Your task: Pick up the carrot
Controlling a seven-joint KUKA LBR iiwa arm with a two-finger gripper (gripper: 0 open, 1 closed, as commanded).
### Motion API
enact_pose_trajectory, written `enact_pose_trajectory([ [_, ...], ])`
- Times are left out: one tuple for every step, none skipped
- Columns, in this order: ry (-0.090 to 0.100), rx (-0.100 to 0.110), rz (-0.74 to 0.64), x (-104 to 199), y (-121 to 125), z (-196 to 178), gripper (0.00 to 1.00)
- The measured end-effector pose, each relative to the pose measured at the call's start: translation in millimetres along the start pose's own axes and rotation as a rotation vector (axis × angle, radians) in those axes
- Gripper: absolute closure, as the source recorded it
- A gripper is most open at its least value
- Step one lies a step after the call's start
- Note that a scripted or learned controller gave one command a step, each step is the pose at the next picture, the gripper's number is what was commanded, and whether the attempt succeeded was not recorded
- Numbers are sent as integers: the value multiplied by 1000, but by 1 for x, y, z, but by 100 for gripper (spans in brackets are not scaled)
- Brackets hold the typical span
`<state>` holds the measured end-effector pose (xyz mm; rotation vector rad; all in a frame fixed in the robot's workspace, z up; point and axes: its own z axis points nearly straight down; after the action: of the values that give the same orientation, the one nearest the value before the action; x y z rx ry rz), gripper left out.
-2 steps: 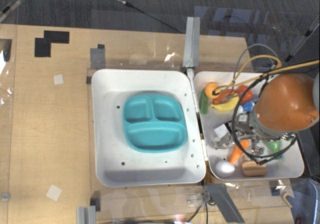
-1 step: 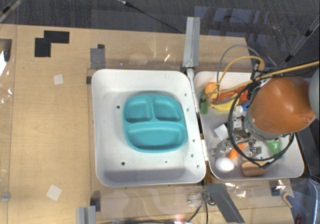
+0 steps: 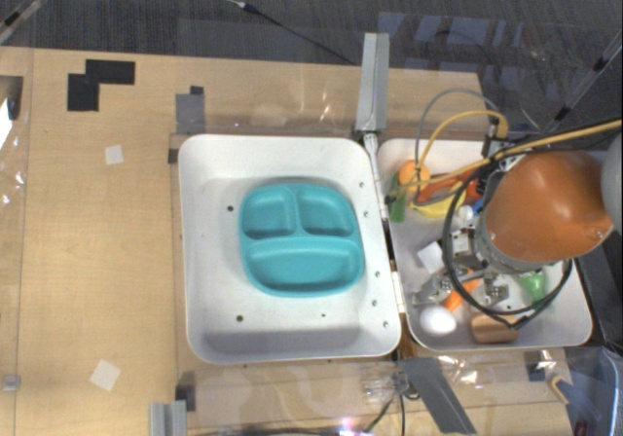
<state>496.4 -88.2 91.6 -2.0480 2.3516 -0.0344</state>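
Note:
The arm's orange band (image 3: 545,205) hangs over the right bin (image 3: 580,327) and hides much of its middle. Below it my gripper (image 3: 467,286) is low in the bin's front half. Small orange pieces that look like the carrot (image 3: 454,301) show right at the gripper's tip, partly covered by it. Whether the carrot is held cannot be made out.
Near the gripper lie a white ball (image 3: 437,320), a brown block (image 3: 494,330), a green piece (image 3: 532,280) and a white card (image 3: 429,255). Yellow and orange toy food (image 3: 417,176) sits at the bin's back left. The left bin (image 3: 204,327) holds a teal divided plate (image 3: 300,235).

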Motion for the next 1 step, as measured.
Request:
enact_pose_trajectory([
  [-3,-12,-231,13,2,1,0],
])
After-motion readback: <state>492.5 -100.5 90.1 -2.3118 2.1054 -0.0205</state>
